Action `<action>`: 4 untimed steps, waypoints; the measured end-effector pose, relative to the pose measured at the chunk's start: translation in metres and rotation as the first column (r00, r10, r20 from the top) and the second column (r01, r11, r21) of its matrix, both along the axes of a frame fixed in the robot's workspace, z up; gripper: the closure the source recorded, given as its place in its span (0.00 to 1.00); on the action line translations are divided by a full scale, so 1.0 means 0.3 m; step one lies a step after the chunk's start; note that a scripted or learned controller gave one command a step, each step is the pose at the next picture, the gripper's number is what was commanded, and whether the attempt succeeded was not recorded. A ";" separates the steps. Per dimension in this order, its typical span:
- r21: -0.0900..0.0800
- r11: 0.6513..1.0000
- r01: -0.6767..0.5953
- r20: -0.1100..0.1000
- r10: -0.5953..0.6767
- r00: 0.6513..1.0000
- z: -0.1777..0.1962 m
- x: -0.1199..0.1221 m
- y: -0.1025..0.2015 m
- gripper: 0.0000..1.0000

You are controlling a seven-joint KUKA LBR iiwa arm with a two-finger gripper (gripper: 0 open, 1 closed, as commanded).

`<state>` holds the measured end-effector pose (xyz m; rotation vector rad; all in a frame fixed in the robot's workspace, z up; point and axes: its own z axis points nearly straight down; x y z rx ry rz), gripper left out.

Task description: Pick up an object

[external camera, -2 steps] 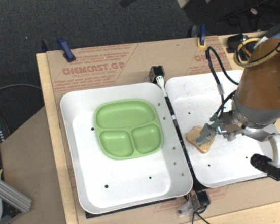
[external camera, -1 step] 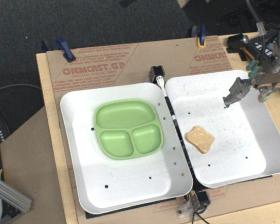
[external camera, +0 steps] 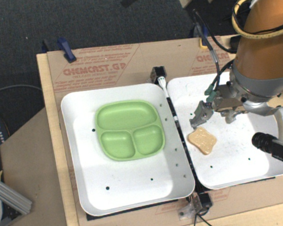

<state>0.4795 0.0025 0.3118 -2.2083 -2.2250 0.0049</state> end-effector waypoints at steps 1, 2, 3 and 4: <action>-0.001 1.000 0.001 0.010 -0.001 1.000 -0.001 0.119 0.186 0.00; 0.004 1.000 0.002 0.025 -0.002 1.000 0.494 -0.001 0.283 0.00; -0.003 1.000 0.006 0.010 -0.006 1.000 0.500 0.001 0.279 1.00; -0.004 1.000 0.006 0.000 -0.006 1.000 0.341 -0.002 0.324 1.00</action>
